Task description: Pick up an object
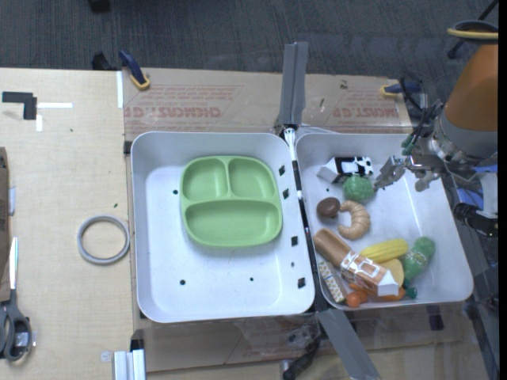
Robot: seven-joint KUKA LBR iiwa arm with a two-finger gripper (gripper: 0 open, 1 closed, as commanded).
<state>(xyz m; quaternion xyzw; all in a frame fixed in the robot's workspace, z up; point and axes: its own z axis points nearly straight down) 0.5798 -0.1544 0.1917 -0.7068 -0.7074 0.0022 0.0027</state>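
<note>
I see the green tray (230, 201) in the left bin (150, 236); right of it, the gripper (405, 172) hangs over the right bin's (444, 236) toy food, nearest the green broccoli (358, 188). I can't tell its opening.

tray (231, 201) in left bin (150, 236) — toys (364, 244) right

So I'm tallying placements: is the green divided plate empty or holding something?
Empty. The green divided plate in the left bin shows three bare compartments.
</note>
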